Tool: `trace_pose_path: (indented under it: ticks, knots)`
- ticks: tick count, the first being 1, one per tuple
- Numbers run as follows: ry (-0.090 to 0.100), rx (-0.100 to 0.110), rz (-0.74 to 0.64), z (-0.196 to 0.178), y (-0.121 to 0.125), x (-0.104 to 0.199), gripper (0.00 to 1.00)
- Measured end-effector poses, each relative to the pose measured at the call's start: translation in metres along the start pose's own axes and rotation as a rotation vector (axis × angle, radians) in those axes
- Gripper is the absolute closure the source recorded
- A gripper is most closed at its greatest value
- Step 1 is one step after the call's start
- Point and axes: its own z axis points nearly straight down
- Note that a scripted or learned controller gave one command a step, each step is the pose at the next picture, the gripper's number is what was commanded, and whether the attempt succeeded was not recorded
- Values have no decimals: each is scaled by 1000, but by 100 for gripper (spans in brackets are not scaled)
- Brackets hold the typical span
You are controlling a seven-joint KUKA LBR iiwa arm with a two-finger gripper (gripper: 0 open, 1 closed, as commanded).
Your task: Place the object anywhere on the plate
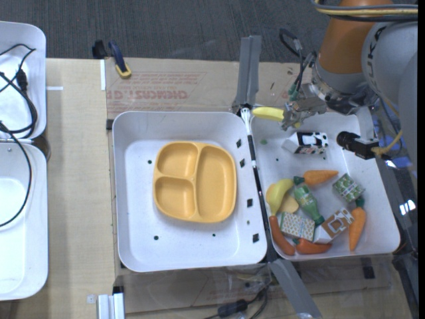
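Crowding the right bin (378,178): carrots (321,176), cow (311,142), cartons (297,226), beside plate (196,181).

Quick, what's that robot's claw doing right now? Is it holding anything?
End effector: shut on the banana, which it holds above the top-left corner of the right bin.

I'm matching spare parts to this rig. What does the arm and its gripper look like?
The arm is rounded light grey casing with a glossy orange band near the wrist, ringed by a yellow-and-black cable loop. Thin dark cables run down to the gripper, a small metal-and-black assembly.
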Motion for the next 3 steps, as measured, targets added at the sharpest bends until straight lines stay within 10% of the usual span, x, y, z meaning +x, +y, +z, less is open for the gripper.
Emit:
trace_pose_path:
  ticks: [1,2,3]
  knots:
    - [0,-1,-211,-48,6,30,100]
    - [2,2,-332,1,-40,143,100]
    - [1,1,-331,1,-40,143,0]
